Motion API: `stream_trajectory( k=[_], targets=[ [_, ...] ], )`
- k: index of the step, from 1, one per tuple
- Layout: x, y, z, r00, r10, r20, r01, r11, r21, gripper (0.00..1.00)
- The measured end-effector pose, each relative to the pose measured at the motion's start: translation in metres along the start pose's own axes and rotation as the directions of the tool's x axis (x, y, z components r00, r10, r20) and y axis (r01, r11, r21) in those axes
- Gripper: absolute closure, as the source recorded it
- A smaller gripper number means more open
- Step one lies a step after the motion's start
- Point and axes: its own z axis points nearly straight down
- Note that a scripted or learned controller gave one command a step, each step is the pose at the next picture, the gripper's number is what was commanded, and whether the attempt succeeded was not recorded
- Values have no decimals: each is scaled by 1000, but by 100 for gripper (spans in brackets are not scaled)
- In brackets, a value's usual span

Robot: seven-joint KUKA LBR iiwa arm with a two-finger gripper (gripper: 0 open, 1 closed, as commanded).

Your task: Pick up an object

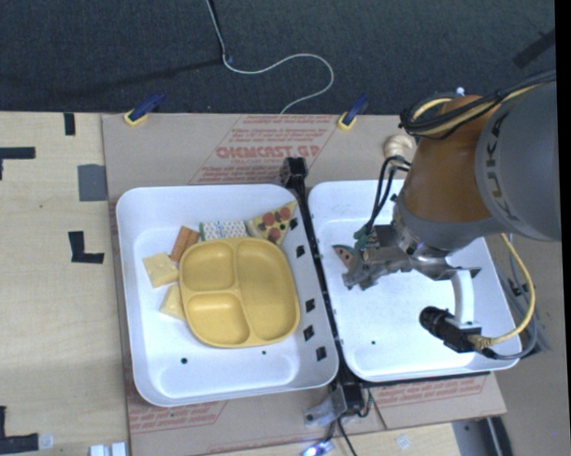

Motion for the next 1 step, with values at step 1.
stream_trajectory(
  k=[1],
  targets=[
    [6, 16, -13, 1000, 0, 0, 0, 1000, -4, 100]
  ],
)
